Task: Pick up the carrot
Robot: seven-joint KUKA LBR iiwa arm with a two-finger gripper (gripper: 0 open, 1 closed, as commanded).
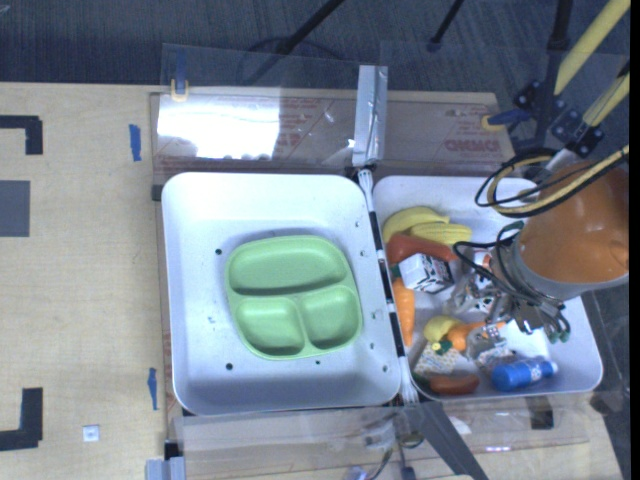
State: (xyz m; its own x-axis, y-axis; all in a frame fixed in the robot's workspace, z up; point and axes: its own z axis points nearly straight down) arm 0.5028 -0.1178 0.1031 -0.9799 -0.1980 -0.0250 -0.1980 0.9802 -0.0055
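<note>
The pincer (483,303) hung low over the right bin's (585,368) clutter, near the carrot (404,313); its state could not be told.

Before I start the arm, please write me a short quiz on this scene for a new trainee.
1. True or false: the carrot lies in the right bin.
2. Which colour is the divided plate in the left bin? A red, B green, C blue.
3. Which fruit lies above the carrot in the camera view?

Key: 1 true. 2 B. 3 the bananas.
</note>
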